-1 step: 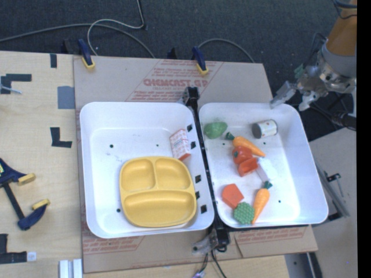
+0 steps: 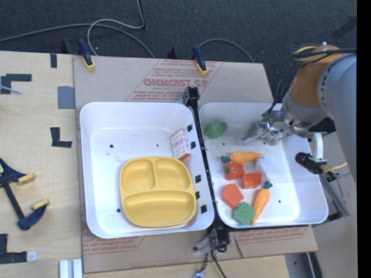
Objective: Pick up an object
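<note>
Reaching in from the right, the gripper [image 2: 259,130] is hovering over the far part of the right bin [image 2: 301,210], and its metal fingers look slightly parted with nothing between them, though they are small and blurred. Its grey arm [image 2: 342,91] with the orange band [image 2: 307,80] is sitting over that bin's far right corner. Just left of the gripper, a green rounded toy [image 2: 215,128] is lying near the bin's far left corner. Nearer in the same bin, toy foods are clustering together: an orange pepper-like piece [image 2: 246,156], a red tomato-like piece [image 2: 233,169] just beside it, a red-orange block [image 2: 251,180], another red-orange block [image 2: 232,195], a green textured piece [image 2: 244,213] and a carrot [image 2: 261,202] lying tilted beside it. None of these is touching the gripper. In the left bin [image 2: 95,155], a yellow compartment tray [image 2: 156,191] is resting at the near side, and a small red-and-white packet [image 2: 180,144] is lying against the right wall just beyond it. Both bins are sitting on a cardboard sheet [image 2: 168,80] held by blue clamps [image 2: 87,54] at its far edge.
</note>
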Controlling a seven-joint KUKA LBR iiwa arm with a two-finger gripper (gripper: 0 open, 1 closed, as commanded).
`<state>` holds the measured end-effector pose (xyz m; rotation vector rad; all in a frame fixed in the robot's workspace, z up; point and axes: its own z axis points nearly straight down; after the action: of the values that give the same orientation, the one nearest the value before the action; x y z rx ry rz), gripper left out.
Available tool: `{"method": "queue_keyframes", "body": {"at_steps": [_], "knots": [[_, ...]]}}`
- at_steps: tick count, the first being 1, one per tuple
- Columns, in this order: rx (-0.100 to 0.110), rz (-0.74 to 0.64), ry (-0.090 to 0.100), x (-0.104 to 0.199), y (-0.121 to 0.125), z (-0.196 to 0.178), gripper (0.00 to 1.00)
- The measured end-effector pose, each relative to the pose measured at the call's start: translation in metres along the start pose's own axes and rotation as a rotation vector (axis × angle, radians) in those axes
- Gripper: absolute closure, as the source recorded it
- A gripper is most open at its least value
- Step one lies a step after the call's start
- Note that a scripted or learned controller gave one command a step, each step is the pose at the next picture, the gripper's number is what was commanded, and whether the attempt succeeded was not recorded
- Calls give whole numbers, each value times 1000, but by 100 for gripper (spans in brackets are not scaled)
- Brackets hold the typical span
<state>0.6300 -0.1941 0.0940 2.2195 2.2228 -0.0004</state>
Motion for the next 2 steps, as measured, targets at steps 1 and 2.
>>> {"method": "queue_keyframes", "body": {"at_steps": [1,2], "knots": [[47,10,7,1,29,11,0],[45,12,2,3,29,11,0]]}}
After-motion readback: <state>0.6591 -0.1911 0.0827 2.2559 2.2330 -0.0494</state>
